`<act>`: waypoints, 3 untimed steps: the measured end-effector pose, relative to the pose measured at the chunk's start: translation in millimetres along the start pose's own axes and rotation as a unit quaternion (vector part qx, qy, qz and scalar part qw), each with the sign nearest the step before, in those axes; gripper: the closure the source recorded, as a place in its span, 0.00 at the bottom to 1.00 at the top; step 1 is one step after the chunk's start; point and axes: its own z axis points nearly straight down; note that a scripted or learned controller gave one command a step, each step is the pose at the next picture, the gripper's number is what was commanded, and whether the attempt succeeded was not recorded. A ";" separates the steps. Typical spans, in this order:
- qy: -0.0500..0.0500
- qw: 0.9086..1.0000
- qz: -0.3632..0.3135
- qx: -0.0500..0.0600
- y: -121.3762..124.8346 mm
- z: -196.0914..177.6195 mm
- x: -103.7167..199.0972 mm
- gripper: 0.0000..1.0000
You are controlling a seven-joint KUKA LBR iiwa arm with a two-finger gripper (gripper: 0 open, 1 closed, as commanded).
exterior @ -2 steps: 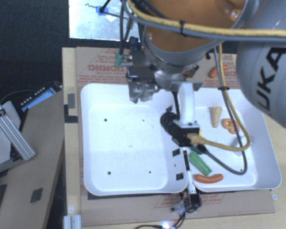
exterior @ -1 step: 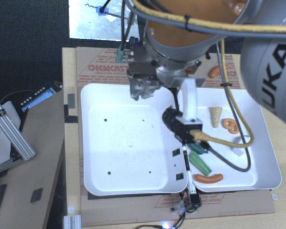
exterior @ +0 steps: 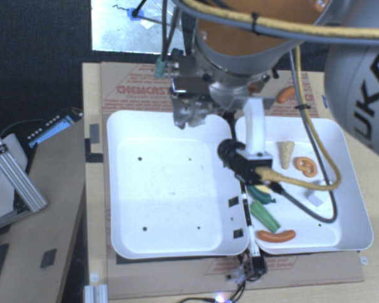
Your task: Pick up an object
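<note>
Arm: grey wrist with orange band comes in from 1 o'clock and hangs over the back edge of both bins.
Gripper: metal tip sits over the left bin's far rim, at 12 o'clock of that bin. How far the claw is spread I cannot tell, and nothing is seen in its grasp.
Right bin: holds every candidate object.
Cone: pale, near the bin's middle, narrow end toward 6 o'clock.
Pretzel: orange-brown, just beside the cone at its 4 o'clock.
Green pieces: two lying near the dividing rim, at 7 o'clock in the bin.
Sausage: orange, at 6 o'clock close to the front wall.
Grey block: small, at 5 o'clock of the pretzel.
Cables: yellow hose and a black lead trail across the bin floor (both loose-looking).
Risk 1: a descent from here would likely meet bare bin floor, the gripper being over the wrong bin.
Risk 2: the trailing cables could drag or cover the green pieces during a reach.
Risk 3: the sausage may roll against the wall when pinched.
</note>
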 end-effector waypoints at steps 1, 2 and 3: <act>0.000 1.000 -0.003 -0.001 0.6 -11.2 -0.1 1.00; 0.001 1.000 -0.005 -0.002 1.1 -22.2 -0.1 1.00; -0.004 1.000 0.010 0.005 -2.1 20.3 -1.5 1.00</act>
